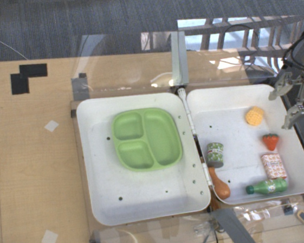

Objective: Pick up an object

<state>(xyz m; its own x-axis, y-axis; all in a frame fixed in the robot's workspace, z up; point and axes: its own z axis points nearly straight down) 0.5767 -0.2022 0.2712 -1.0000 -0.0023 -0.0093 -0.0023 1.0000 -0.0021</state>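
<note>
The right bin (231,101) holds several small items: a yellow round piece (255,116), a red strawberry-like piece (271,141), a red and white box (273,165), a green bottle (266,187) lying on its side, a small green can (215,154), and an orange-brown piece (220,186) against the left wall. My gripper (286,102) hangs over the bin's right rim, right of the yellow piece and above the strawberry. Its fingers (296,112) stand apart with nothing between them, so it is open.
The left bin (103,194) holds a light green divided plate (146,139). A ridge (195,140) separates the two bins. A metal frame (240,32) stands behind the right bin. Wooden bench (31,159) extends to the left.
</note>
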